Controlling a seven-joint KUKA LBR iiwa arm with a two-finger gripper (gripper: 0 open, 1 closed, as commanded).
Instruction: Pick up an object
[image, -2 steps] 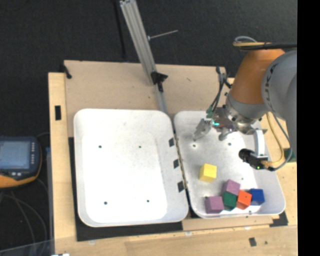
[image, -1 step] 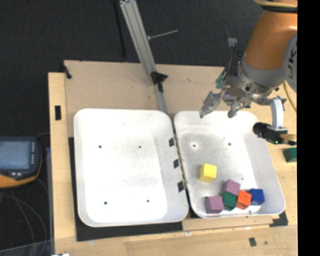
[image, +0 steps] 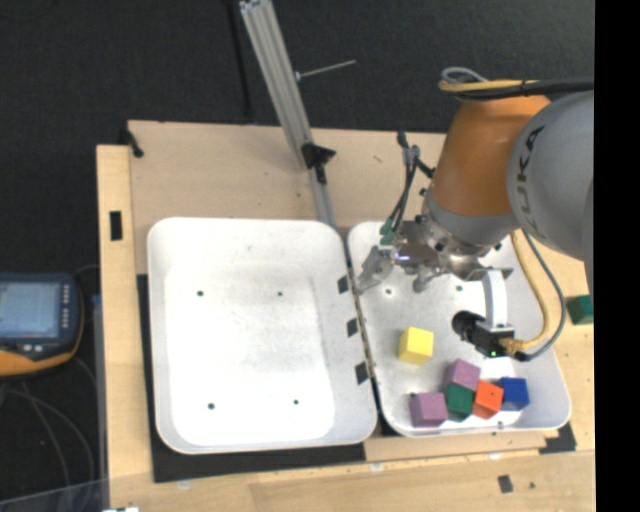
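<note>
My gripper (image: 398, 274) hangs over the far left part of the right bin (image: 556, 412), open, with nothing between its fingers. A yellow cube (image: 417, 345) lies alone in that bin, a little nearer the front than the gripper and apart from it. Along the bin's front edge sits a cluster of blocks: two purple ones (image: 463, 375) (image: 428, 408), a green one (image: 458, 400), an orange one (image: 488, 398) and a blue one (image: 514, 391). The orange-banded wrist hides the bin's far right part.
The left bin (image: 250, 330) lies beside the right one, their rims meeting near the gripper. A slanted metal pole (image: 290, 100) rises behind the bins. A hand-held screen unit (image: 35, 318) rests off the bench at far left.
</note>
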